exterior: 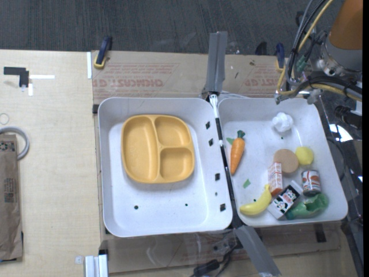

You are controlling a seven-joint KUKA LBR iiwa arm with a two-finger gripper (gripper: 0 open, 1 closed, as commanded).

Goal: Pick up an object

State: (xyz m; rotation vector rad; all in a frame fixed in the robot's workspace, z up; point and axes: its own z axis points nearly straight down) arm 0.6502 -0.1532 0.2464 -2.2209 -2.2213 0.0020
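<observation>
arm: grey KUKA arm with orange band (346, 22) is seen at the top right, above the right bin's far corner, wrapped in yellow and black cables
gripper: hidden among the cables and wrist hardware; its state cannot be told, nothing is seen held
left bin: shallow white bin (109, 172) is occupied by a yellow three-compartment plastic plate (157, 149), lying flat near the middle
right bin: shallow white bin (253, 120) is loaded with all the small objects
carrot: orange toy carrot with green top (237, 152) is laid near the divider, tip pointed toward the camera
white lump: crumpled white object (282, 122) is set near the far wall, apart from the rest
cluster: tan round disc (286, 161), yellow ball-like fruit (304, 155), small red-and-white can (311, 182), narrow red-and-white packet (276, 178), yellow banana (257, 203), black-and-white carton (285, 199) and green leafy item (308, 206) are packed close in the near right corner, several touching
bench: brown paper bag (10, 195) is laid at the left edge
</observation>
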